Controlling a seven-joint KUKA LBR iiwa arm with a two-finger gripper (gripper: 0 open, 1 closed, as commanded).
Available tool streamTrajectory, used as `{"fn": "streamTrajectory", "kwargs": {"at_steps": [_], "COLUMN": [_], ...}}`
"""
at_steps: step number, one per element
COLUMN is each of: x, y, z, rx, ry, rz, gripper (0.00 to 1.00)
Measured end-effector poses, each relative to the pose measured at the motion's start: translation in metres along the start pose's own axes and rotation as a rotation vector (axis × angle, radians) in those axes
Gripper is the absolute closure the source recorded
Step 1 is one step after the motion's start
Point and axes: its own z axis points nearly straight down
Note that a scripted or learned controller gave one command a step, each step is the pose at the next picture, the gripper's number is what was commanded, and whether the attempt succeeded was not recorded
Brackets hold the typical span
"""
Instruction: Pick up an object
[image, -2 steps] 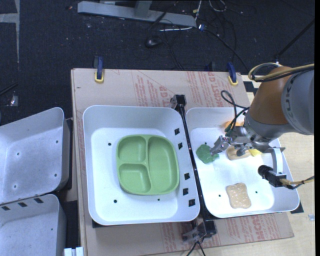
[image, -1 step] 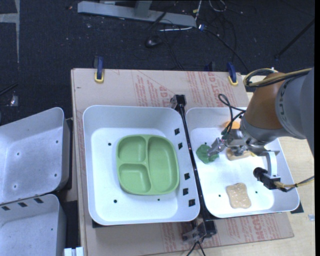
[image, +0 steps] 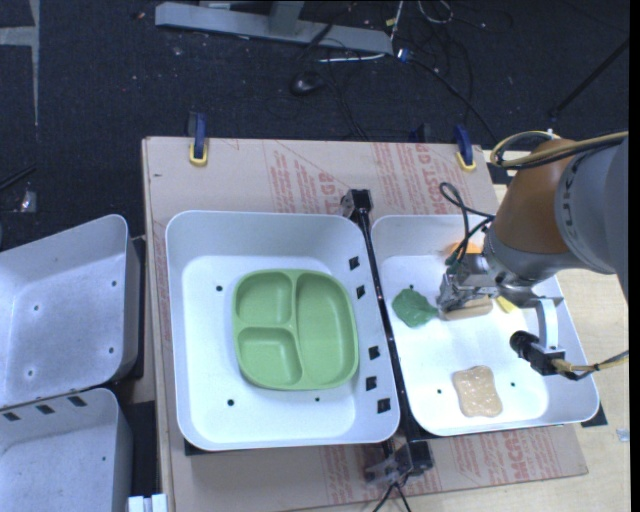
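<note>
Green tray (image: 296, 328) sits in left bin (image: 190, 300). Right bin (image: 570, 400): green lump (image: 412, 307) by the divider, end effector (image: 455, 300) just beside it, grip state can't tell. Beige piece (image: 477, 390) nearer the front. Risk: it's offset to the lump's side, so closing could nudge the lump away instead of catching it.

divided tray (image: 296, 329) in left bin (image: 190, 330), (two objects) in right bin (image: 575, 400)
</note>
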Motion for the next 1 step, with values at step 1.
{"fn": "streamTrajectory", "kwargs": {"at_steps": [1], "x": [-0.0003], "y": [-0.0026], "z": [-0.0422], "rx": [0.014], "ry": [0.006], "rz": [-0.002], "gripper": [1.00]}}
